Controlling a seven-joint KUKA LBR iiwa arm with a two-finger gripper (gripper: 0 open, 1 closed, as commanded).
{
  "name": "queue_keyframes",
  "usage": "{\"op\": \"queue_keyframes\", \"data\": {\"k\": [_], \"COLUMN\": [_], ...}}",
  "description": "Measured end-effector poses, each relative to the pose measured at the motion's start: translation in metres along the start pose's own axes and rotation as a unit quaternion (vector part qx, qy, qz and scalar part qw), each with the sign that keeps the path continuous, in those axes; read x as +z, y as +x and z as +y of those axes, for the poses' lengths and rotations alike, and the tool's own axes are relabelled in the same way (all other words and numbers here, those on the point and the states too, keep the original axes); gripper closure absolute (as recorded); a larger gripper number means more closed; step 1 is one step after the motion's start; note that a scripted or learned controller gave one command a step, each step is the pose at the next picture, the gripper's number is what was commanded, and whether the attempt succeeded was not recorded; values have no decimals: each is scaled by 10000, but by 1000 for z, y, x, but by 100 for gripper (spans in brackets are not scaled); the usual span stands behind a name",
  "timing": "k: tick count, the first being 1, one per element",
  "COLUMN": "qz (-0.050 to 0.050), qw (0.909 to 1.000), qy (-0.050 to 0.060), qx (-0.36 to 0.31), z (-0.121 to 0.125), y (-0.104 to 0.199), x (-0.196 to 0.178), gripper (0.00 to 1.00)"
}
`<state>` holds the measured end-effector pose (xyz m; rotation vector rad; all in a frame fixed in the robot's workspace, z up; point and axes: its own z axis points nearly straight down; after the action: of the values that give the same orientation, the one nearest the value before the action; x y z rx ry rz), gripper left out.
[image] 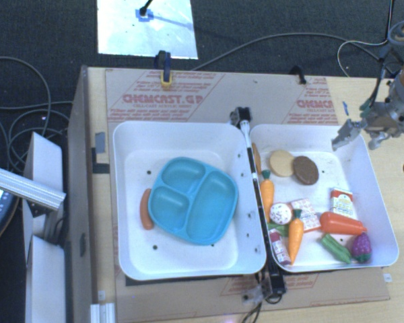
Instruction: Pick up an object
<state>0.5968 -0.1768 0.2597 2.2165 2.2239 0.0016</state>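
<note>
Purple grapes [361, 245] and red pepper [342, 223] lie at right bin's [385, 204] near edge, below-left of the gripper [358, 134], which hovers open, empty, over the far-right rim.

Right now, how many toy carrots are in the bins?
3: carrot by the divider, carrot near the front edge, large carrot further right. All in the right bin.
</note>
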Motion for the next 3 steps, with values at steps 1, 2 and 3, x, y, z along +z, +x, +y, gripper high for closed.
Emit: {"op": "queue_keyframes", "data": {"k": [1,2,3], "qz": [4,-6,-15], "qw": [10000,10000,10000], "qy": [12,-40,-65], "qx": [-1,-5,10], "z": [-3,41,13], "y": [17,24,43], "x": [96,170,169], "gripper": [0,0,0]}}
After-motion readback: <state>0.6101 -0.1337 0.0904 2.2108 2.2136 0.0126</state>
